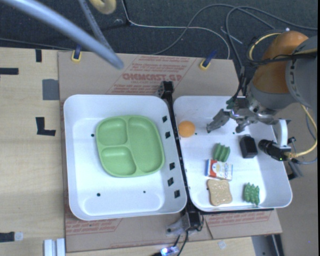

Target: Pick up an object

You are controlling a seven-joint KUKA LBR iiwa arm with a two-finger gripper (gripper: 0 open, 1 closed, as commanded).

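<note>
Two white bins (pixel 74 143); we see the gripper (pixel 228 120) spread wide, holding nothing, by the right bin's far edge near a small orange ball (pixel 186 128).

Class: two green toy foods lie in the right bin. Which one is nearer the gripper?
The green piece just above the small packet; it lies close below the gripper. The other green item sits by the bin's bottom right corner.

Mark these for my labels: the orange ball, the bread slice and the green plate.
orange ball (pixel 186 128): camera view, its centre.
bread slice (pixel 220 192): camera view, middle of its face.
green plate (pixel 130 145): camera view, central divider.
</note>
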